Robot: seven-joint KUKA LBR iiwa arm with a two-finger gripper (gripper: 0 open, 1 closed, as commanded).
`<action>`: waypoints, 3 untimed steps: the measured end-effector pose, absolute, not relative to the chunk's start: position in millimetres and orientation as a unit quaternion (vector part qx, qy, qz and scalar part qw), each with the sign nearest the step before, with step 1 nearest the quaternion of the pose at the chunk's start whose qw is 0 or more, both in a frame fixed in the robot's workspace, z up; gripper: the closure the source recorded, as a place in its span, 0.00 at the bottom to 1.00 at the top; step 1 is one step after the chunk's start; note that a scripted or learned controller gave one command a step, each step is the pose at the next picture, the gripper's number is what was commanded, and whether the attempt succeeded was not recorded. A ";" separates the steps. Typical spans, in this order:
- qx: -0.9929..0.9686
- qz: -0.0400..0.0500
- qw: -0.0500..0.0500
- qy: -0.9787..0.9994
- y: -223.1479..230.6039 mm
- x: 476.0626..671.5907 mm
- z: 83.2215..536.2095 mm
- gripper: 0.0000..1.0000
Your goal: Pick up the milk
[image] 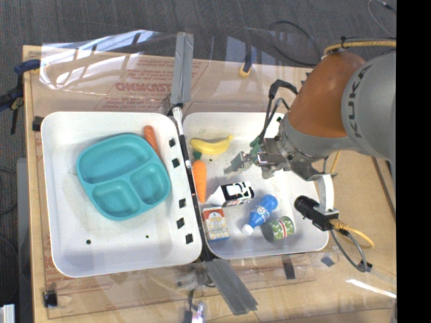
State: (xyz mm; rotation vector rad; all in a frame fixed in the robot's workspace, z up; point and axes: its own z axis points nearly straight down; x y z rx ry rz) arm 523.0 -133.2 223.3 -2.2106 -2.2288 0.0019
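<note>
The milk (215,223) is a small white carton with a red top, lying at the front left of the right bin (296,246), beside the divider. My gripper (247,160) hangs over the middle of that bin, behind and to the right of the carton, well apart from it. Its fingers (236,162) stand open and hold nothing.
The right bin also holds a banana (210,145), a carrot (200,180), a small black-and-white object (237,192), a blue bottle (261,213) and a green can (279,229). The left bin (60,234) holds a teal divided plate (123,175) and an orange item (151,138).
</note>
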 end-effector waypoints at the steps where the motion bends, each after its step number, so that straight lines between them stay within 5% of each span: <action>1: -0.696 0.001 0.001 -0.718 -193.2 518.2 162.2 0.00; 2: -0.703 -0.007 -0.013 -0.711 -211.6 486.5 104.9 0.00; 3: -0.726 -0.006 -0.018 -0.687 -200.9 486.3 104.9 0.00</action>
